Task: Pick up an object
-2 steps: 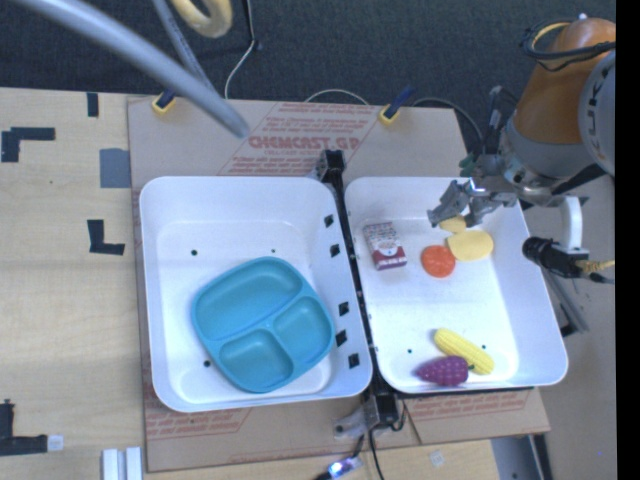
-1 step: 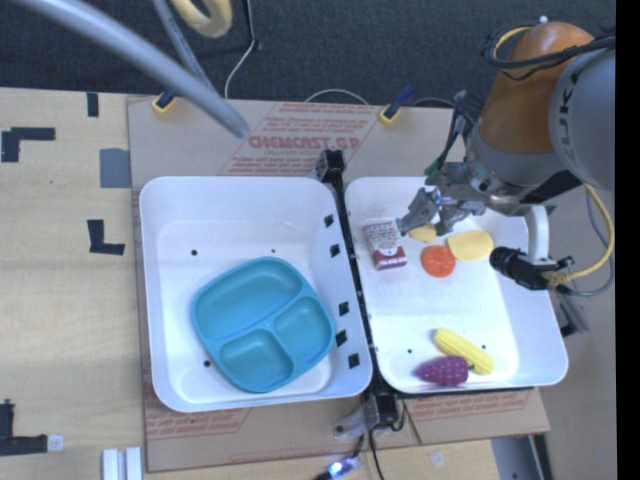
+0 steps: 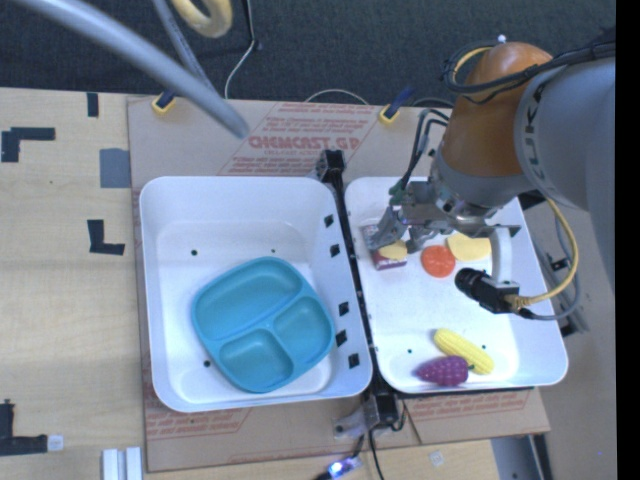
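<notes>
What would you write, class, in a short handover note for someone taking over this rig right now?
Pincer: low in the right bin, over a small item near its left wall; grip unclear.
Things: orange ball and yellow piece beside it; corn cob and purple grapes near the front. Blue divided plate in the left bin.
Done: arm lowered.
Left: confirm a grasp, then lift.

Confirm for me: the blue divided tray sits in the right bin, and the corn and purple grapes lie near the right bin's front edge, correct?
Not quite. The camera view shows the blue divided tray in the left bin, not the right one. The corn and purple grapes do lie near the right bin's front edge.
</notes>
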Robot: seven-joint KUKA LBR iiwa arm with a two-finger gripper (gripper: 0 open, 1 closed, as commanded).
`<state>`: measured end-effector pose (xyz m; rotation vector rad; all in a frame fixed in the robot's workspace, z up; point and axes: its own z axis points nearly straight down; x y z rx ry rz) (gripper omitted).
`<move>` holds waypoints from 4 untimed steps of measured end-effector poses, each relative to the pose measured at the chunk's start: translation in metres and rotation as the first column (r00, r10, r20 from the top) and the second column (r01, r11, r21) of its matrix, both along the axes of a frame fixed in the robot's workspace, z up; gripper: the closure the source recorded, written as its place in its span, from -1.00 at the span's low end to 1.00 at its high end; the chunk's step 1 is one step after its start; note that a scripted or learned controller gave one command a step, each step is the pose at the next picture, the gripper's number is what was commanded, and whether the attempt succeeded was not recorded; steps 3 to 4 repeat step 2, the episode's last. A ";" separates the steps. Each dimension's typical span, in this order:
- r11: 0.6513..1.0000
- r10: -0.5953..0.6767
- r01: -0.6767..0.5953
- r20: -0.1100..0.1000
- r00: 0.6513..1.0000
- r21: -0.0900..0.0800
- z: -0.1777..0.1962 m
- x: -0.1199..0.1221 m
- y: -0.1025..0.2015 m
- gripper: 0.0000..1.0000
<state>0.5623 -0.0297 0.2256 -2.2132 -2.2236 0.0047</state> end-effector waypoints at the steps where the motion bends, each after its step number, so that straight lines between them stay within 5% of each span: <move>1: 1.000 0.001 -0.001 0.001 1.000 0.000 -0.003 -0.010 0.042 1.00; 2: 1.000 0.004 -0.004 0.001 1.000 0.001 -0.005 -0.019 0.104 1.00; 4: 1.000 0.004 -0.004 0.001 1.000 0.001 -0.005 -0.019 0.104 1.00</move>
